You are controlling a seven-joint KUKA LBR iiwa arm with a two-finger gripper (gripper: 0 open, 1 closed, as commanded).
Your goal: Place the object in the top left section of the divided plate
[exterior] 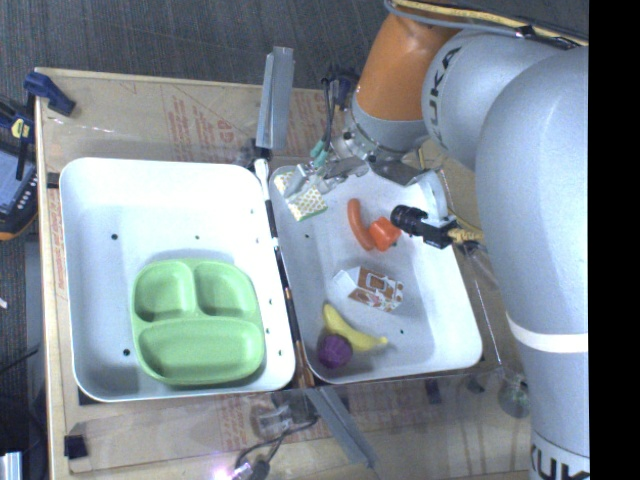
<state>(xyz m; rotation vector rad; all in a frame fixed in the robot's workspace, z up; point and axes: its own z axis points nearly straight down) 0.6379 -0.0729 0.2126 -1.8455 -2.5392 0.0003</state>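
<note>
Reaching in from right, arm (520,168) hangs over right bin (455,343), likely picking. Left bin (90,198) holds green divided plate (198,321), top left section bare. Pincer (318,173) sits at bin's upper left corner; we cannot tell its state. Patterned packet (308,202) just below looks to us like target, ahead of carrot (362,224), banana (352,330).

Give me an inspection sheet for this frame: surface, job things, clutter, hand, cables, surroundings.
Surface: two white bins, left bin and right bin, on a wooden bench.
Job's things: green divided plate in the left bin, sections bare.
Clutter: right bin holds a carrot, banana, purple fruit, printed packet, patterned packet.
Hand: hand over the right bin's far left corner; finger state unclear.
Cables: nothing seen.
Surroundings: dark floor.
</note>
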